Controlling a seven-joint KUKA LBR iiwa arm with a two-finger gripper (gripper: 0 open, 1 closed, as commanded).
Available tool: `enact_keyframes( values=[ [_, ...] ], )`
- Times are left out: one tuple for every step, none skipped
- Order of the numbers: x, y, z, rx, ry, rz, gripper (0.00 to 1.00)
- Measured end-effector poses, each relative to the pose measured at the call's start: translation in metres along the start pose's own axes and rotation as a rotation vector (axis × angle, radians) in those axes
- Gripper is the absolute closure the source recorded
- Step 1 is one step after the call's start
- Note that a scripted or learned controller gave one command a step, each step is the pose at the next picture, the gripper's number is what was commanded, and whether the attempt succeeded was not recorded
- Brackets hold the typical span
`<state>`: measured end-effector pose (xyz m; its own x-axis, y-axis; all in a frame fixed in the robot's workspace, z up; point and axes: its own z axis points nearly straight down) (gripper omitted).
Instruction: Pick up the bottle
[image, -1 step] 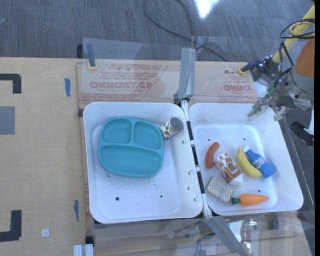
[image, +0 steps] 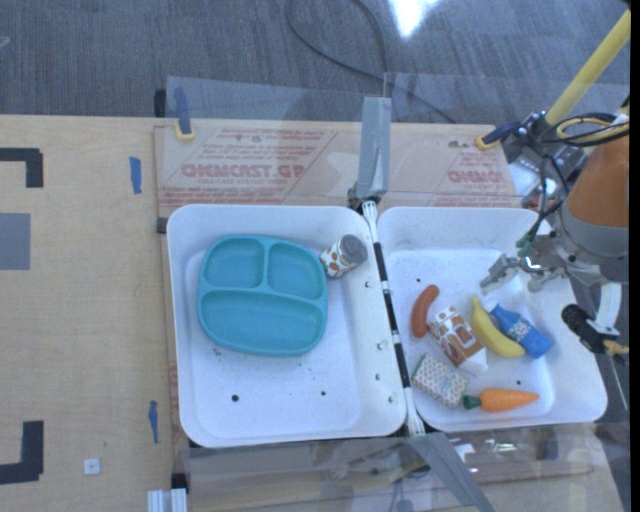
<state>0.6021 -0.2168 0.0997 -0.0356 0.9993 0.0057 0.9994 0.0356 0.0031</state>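
two white bins; claw spread wide, holding nothing, above right bin near blue bottle.

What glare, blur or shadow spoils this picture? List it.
Camera view: white glare on the floor at top centre; clear panels behind the bins carry faint reflections; the gripper and small toys look soft; the plate is sharp enough; shadows are weak under even lighting.
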Motion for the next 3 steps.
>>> enact_keyframes(
  values=[
    [-0.005,-0.040,0.012,-0.002,-0.006,-0.445,0.00],
    [0.041,-0.094,0.011,-0.002,-0.007,-0.424,0.00],
    [0.038,-0.092,0.000,-0.010,-0.012,-0.417,1.00]
  ],
)
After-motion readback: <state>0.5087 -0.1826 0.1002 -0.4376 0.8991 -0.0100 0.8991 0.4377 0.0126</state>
